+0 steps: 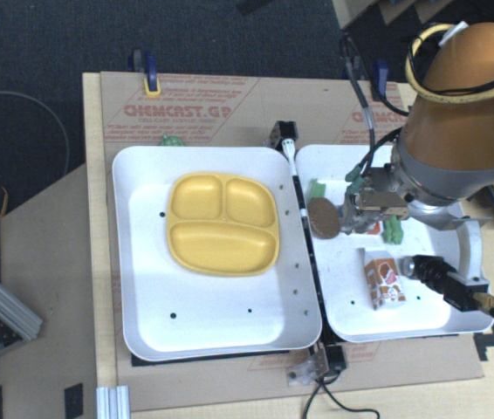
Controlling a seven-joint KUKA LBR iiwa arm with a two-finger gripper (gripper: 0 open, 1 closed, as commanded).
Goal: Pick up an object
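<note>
Reaching in over the right bin, the gripper hangs near that bin's left edge; whether it is open or closed cannot be told. A brown round object lies just beside it, a brown packet toward the front edge. The left bin holds a yellow divided plate.

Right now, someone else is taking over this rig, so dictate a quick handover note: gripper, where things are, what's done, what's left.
Gripper: low over the right bin, near its left side; whether it grips anything can't be told.
Right bin: brown disc at the left wall, green piece beside the gripper, small green bit near the top, brown-and-white packet lower down, lying free.
Left bin: yellow divided plate.
Done: arm is over the objects.
Left: no pick is confirmed; grasp and lift one object.
</note>
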